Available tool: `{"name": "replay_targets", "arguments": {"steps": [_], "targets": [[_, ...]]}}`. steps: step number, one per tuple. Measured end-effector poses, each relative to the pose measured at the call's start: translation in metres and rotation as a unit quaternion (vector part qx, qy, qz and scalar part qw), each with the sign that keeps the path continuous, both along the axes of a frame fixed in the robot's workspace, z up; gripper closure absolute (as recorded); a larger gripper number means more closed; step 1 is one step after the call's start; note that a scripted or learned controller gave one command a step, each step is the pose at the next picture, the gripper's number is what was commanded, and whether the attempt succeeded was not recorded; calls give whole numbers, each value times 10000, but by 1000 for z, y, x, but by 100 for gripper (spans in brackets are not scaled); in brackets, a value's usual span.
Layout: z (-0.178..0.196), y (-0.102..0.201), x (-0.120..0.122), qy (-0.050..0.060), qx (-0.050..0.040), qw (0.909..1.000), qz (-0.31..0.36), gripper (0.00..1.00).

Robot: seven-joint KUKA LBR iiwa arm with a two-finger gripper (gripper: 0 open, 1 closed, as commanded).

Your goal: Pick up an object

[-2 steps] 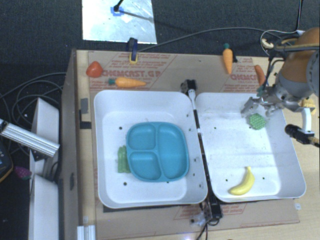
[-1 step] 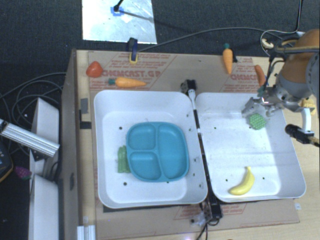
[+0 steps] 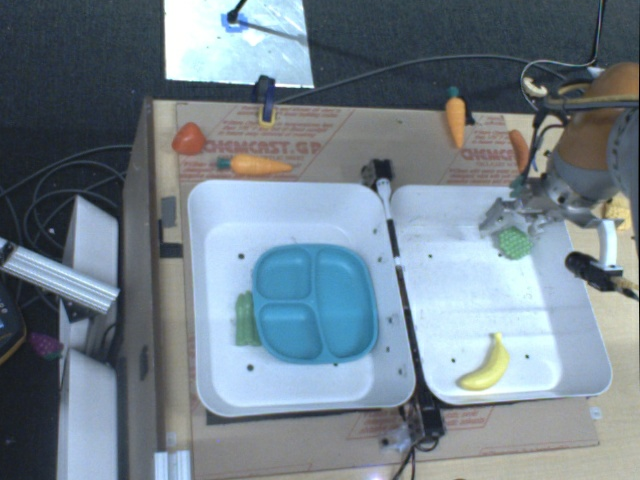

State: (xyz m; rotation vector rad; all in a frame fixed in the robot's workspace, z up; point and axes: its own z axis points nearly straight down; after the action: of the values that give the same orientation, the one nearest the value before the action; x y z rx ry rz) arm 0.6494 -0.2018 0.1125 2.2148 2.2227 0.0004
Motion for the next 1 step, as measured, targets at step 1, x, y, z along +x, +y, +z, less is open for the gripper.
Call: {"name": "replay_targets", "arguments": {"steps": [1], "targets": [[0,0,0,1,0,10000,0,0]]}}
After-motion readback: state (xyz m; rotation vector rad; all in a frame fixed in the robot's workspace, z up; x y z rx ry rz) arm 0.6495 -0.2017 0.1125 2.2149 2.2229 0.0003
